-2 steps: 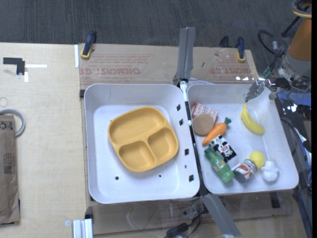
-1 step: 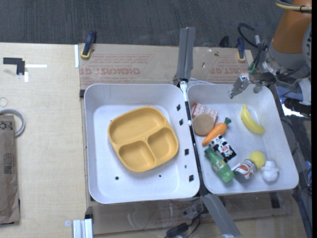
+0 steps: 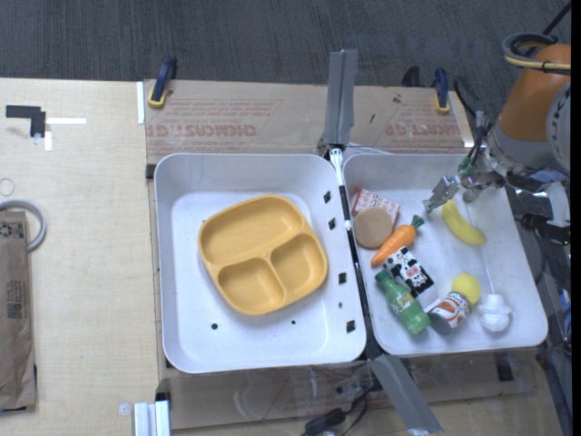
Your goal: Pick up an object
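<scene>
Faintly, red "CHEMCAST" lettering is showing on cardboard [image 3: 213, 116] behind bins. Gripper [image 3: 447, 195], fingers spread w/ nothing between, is hovering beside banana [image 3: 462, 226]; carrot [image 3: 397, 242] nearby.

Bench [image 3: 82, 243]: pale wood.
Left bin [image 3: 182, 334]: white, shallow, on the bench.
Right bin [image 3: 517, 271]: white, touching the left bin's side.
Cardboard sheet [image 3: 272, 116]: behind both bins, blue clamps at its corners.
Brown paper bag [image 3: 14, 307]: at the bench's left edge.
</scene>
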{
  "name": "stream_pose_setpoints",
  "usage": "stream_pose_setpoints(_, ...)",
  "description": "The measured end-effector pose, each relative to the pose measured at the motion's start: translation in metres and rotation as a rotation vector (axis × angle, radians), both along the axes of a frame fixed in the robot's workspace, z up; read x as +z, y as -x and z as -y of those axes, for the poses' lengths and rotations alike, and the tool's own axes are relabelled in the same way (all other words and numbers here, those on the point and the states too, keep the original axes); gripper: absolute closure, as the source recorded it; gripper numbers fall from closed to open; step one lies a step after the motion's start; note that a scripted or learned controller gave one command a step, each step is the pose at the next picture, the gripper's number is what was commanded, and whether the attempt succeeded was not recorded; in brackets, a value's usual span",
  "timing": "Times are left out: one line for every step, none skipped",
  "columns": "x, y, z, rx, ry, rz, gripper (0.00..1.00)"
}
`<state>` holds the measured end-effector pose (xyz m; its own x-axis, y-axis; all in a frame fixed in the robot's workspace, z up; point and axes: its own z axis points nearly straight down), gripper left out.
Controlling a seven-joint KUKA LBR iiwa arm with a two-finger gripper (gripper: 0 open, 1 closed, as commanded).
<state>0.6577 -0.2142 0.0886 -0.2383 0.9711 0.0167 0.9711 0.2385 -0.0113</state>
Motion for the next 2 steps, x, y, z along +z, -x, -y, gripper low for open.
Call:
stream_pose_setpoints(0.011, -0.002, 0.002, 0.002, 0.01, 0.012, 1.0)
stream_pose_setpoints(0.111, -0.002, -0.048, -0.309, 0.017, 0.014, 1.0)
